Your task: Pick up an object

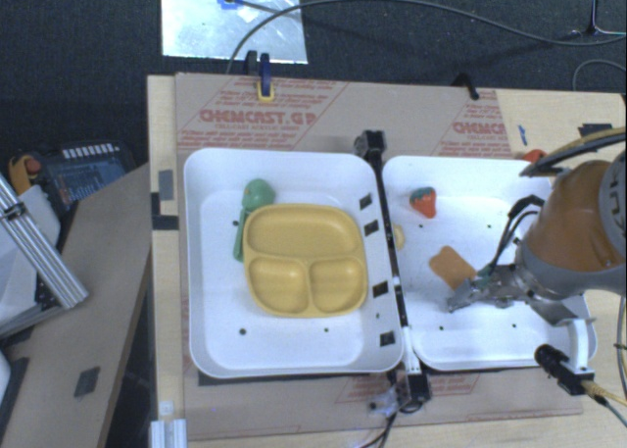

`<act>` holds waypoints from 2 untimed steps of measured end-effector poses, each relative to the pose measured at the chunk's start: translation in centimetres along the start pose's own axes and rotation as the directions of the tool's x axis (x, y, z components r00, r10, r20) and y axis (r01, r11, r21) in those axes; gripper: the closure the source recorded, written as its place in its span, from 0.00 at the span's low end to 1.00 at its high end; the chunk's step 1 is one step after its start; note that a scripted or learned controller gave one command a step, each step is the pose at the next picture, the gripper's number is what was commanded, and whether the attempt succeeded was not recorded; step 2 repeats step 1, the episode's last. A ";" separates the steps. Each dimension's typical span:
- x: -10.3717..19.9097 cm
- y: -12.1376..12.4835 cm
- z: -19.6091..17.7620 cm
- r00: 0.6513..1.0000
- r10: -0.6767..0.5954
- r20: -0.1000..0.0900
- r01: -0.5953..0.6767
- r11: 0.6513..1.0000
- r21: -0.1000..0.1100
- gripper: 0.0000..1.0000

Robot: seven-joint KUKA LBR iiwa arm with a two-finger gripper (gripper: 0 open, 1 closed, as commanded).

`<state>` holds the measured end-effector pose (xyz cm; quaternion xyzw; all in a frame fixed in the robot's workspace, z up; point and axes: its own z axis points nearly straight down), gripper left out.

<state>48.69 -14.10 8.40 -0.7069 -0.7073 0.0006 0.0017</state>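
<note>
Camera view from above, slanted. At left, white left bin (201, 270) on the tabletop (323, 108), holding a smooth yellow three-section plate (304, 260); green utensil (251, 203) half hidden under the plate's far-left rim, only its rounded head and part of the handle showing. Along the divider, a small yellow bit (397, 236), too hidden to identify. In the right bin (460, 343): small orange-red toy with green top (422, 200) toward the far side; flat tan rounded piece (452, 266) near the middle. Gripper (468, 294) low just beside the tan piece's near-right edge; fingers blurred, opening impossible to tell. Grey arm (578, 230) cut off at right.
</note>
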 end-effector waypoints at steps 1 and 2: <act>-0.1 0.2 -1.3 1.000 0.000 0.002 0.000 1.000 -0.006 1.00; -0.1 0.2 -1.3 1.000 0.000 0.002 0.000 1.000 -0.006 1.00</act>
